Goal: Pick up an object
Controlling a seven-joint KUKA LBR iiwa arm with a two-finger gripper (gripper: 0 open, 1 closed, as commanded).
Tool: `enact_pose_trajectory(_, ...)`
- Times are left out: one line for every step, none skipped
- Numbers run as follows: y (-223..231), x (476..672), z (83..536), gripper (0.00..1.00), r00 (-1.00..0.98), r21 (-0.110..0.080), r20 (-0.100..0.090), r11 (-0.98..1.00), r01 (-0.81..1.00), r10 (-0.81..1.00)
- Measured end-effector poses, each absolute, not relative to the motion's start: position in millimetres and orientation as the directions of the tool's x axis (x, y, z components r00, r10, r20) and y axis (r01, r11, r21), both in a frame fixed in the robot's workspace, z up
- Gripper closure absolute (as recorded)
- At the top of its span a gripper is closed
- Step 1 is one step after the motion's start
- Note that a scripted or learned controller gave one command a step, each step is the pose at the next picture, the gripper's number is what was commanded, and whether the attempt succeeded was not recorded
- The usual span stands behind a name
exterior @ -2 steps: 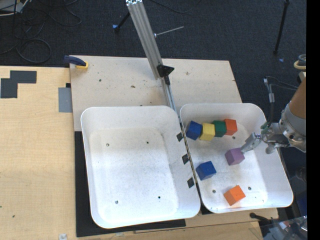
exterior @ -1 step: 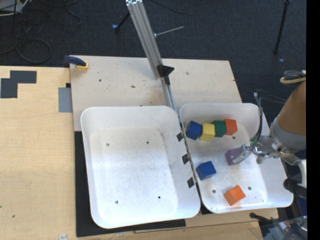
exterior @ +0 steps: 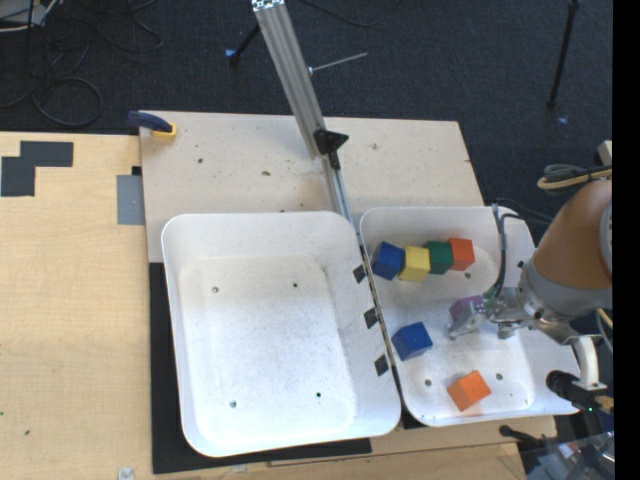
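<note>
In the right bin (exterior: 520, 400), my gripper (exterior: 468, 325) reaches in from the right and hangs low over the middle of the floor. A small purple block (exterior: 464, 309) sits right at its tip, touching or nearly touching it. A blue cube (exterior: 411, 340) lies just left of the gripper. An orange cube (exterior: 468, 390) rests nearer the front wall. Along the back of the bin, a blue cube (exterior: 388, 260), a yellow cube (exterior: 415, 262), a green cube (exterior: 438, 255) and a red-orange cube (exterior: 461, 253) stand in a row.
The left bin (exterior: 200, 238) adjoins the right one, with black clips along the shared wall (exterior: 368, 316). A slanted aluminium post (exterior: 295, 78) rises behind the bins. The grey arm with its orange band (exterior: 572, 243) comes over the right bin's right rim.
</note>
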State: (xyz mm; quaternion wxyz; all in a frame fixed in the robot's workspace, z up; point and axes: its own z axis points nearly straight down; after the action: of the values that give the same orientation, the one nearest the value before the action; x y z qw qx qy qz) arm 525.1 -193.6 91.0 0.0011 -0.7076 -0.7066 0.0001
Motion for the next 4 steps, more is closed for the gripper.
enact_pose_trajectory(-194.6,524.6,101.9,1.0,0.007,-0.003,0.003,-0.007,1.0,1.0)
enact_pose_trajectory(-196.8,516.2,159.0,1.0,0.008,0.002,-0.001,-0.008,1.0,1.0)
enact_pose_trajectory(-198.6,509.5,218.5,1.0,-0.001,0.004,-0.001,0.001,1.0,1.0)
enact_pose_trajectory(-199.4,508.8,260.9,1.0,-0.001,0.003,-0.001,0.001,1.0,1.0)
